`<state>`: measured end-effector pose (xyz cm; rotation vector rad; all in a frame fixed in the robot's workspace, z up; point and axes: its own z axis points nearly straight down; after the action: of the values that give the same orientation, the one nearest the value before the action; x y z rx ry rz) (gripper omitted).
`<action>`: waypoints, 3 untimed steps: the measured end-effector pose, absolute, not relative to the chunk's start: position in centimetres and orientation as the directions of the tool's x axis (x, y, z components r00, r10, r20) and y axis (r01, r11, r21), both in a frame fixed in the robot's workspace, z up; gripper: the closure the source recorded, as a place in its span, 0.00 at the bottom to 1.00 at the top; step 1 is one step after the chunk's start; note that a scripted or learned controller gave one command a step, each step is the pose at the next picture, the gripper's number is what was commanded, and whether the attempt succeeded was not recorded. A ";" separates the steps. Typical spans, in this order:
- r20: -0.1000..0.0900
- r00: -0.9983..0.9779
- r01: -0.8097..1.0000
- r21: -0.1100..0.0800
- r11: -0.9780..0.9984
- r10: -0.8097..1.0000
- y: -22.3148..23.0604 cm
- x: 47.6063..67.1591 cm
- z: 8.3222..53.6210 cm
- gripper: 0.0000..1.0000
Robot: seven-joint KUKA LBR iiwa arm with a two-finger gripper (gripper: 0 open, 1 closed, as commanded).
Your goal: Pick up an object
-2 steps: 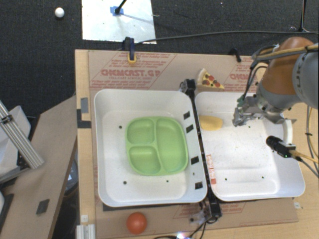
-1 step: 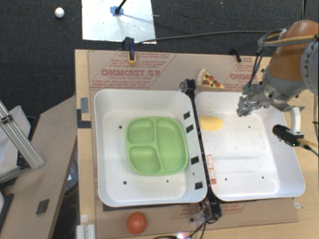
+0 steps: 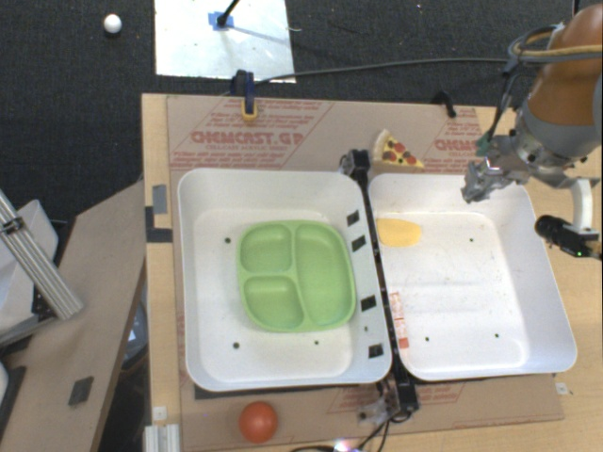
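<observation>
Overhead, two shallow white bins are seen side by side on a cardboard-covered bench. The left bin [image 3: 203, 205] holds a green divided tray [image 3: 296, 275], laid flat near the middle with three compartments visible. In the right bin [image 3: 528, 347] a yellow object [image 3: 399, 232] (flat and rounded, its kind not to be made out) lies by the upper-left corner, just beside the divider between the bins. A toy pizza slice [image 3: 397, 151] is placed outside the bins, on the cardboard just behind the right bin's back rim. An orange ball [image 3: 258, 421] rests on the bench at the front, below the left bin. A small white ball [image 3: 113, 24] is seen on the dark floor far back left. The gripper [image 3: 479, 185] is positioned over the back-right corner of the right bin, well apart from the yellow object; whether the claw is released or clenched cannot be told, and nothing is seen in it.
</observation>
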<state>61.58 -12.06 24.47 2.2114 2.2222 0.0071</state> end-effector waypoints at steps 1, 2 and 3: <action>0.002 -0.009 1.000 0.002 0.009 1.000 -7.5 61.4 24.6 1.00; 0.002 -0.010 1.000 0.002 0.010 1.000 -1.9 61.0 25.0 1.00; 0.002 -0.010 1.000 0.002 0.010 1.000 3.9 60.5 24.8 1.00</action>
<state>60.49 3.94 24.76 2.2102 2.2323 0.0042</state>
